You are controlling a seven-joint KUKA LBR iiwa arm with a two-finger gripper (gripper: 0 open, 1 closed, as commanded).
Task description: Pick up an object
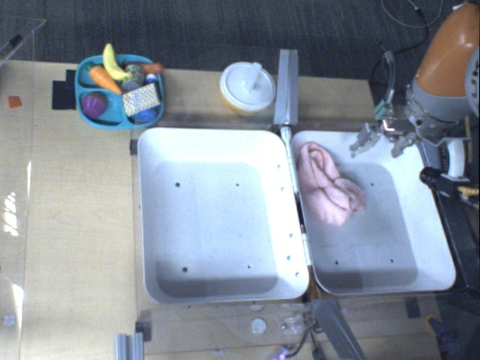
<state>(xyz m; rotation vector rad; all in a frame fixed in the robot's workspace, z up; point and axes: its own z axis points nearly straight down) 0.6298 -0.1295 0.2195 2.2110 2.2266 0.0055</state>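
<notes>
A crumpled pink cloth [326, 182] lies in the right bin [405, 268], against its left wall and toward the back. My gripper [382, 142] hangs over the back right part of that bin, to the right of the cloth and apart from it. Its fingers are spread open with nothing between them. The orange band of the arm [448, 47] rises behind it at the upper right.
The left bin [214, 216] sits beside the right one, a grey divider bar [286, 88] behind their junction. Behind the bins are a blue tray of toy food [118, 91] and a white lidded bowl [247, 86]. Cables and black hardware [450, 178] crowd the right edge.
</notes>
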